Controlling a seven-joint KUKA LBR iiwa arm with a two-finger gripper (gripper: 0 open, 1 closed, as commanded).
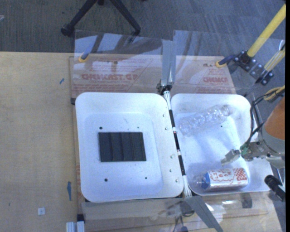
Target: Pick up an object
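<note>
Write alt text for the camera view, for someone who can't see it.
A grey robot arm's gripper hovers over the right white bin, between a clear plastic bottle lying toward the back and a red-and-white tube lying at the front. The left white bin holds a dark ribbed rectangular pad.

One fixed camera, mounted above the bench (31,136), looking down at a slant. Both white bins sit mid-frame side by side: left bin (90,108), right bin (242,105). Far edge of the bench is at the top, with grey floor (36,22) and chair legs (102,13) beyond it; near edge is cut off at the bottom. The arm (276,127) comes in from the right edge. Distance is moderate: both bins fit whole with bench to spare on the left.
</note>
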